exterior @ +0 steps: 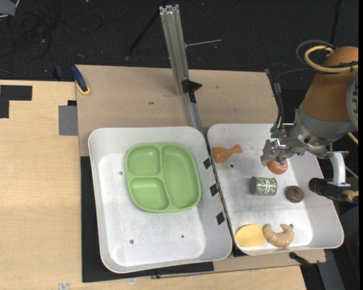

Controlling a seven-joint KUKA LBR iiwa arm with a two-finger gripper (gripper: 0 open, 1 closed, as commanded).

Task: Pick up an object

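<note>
My gripper (274, 156) hangs low over the back part of the right bin (327, 237). Directly under and in front of it is a small red-orange object (279, 166), partly covered by the gripper; whether the two touch is unclear. A green can (264, 186) lies on its side just in front of that. To its right sits a small brown round piece (294, 193). An orange drumstick-shaped toy (225, 153) lies at the bin's back left. A yellow piece (250, 235) and a tan curled pastry (279, 234) rest at the front edge.
The left bin (109, 222) holds a green divided plate (163, 177). An upright aluminium post (175, 53) stands behind the gap between the bins. Black clips (213, 189) line the shared wall. The grey arm (327, 110) reaches in from the right.
</note>
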